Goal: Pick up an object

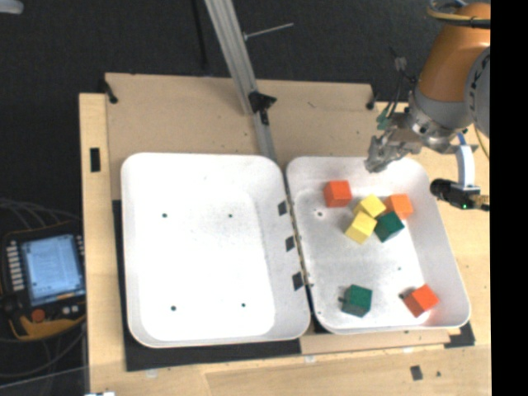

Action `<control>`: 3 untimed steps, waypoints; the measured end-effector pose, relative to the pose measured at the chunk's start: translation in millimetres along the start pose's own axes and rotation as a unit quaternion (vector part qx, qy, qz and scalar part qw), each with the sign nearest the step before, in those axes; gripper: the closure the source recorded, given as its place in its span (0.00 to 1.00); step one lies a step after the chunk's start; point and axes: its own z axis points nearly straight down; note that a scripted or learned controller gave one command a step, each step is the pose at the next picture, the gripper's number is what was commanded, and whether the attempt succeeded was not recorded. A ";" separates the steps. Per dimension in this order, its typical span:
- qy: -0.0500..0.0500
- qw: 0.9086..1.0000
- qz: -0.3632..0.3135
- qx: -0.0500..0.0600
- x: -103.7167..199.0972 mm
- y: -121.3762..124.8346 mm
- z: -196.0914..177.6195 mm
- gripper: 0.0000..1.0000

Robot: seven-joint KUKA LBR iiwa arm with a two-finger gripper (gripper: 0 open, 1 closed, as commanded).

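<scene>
The right bin (pixel 330 304) holds several small blocks. An orange block (pixel 337 193) lies near its back left. A cluster sits to its right: two yellow blocks (pixel 372 206) (pixel 360 228), a green block (pixel 388 226) and an orange block (pixel 401 205). Another green block (pixel 356 300) and an orange block (pixel 421 299) lie near the front. My gripper (pixel 379 159) hangs over the back edge of the right bin, above and behind the cluster, with nothing seen between its fingers.
The left bin (pixel 206 246) lies beside the right one. A slanted metal post (pixel 239 64) rises behind the bins. A tablet-like device (pixel 45 271) sits off the bench at the left. The arm's orange band (pixel 454 56) is at the upper right.
</scene>
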 end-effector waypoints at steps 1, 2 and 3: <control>0.001 1.000 -0.002 0.002 53.5 -19.3 -13.4 1.00; 0.002 1.000 -0.002 0.002 108.0 -38.5 -24.9 1.00; 0.001 1.000 -0.001 0.003 148.7 -54.3 -18.8 1.00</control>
